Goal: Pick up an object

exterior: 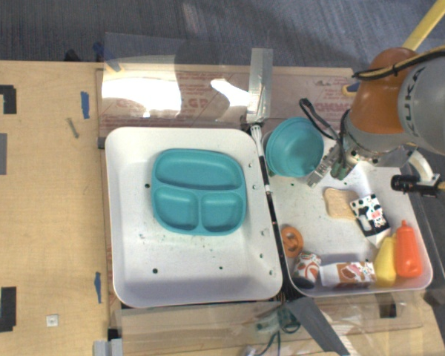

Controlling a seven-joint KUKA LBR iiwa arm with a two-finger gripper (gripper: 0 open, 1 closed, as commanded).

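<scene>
A teal bowl (291,147) hangs tilted over the far left corner of the right bin (311,225), overlapping the rim between the bins. My gripper (328,170) is at the bowl's right rim, shut on that rim. Below it in the right bin lie a tan bread slice (338,202), a black-and-white patterned block (369,214), an orange ring (291,238), a brown-and-white ball (306,266), a white tube (347,273), a yellow banana-like piece (385,260) and an orange bottle (408,250).
The left bin (126,221) holds a teal divided plate (199,191). A metal bracket (259,84) stands behind the bins. The arm's orange band (378,102) looms over the right bin's far right corner.
</scene>
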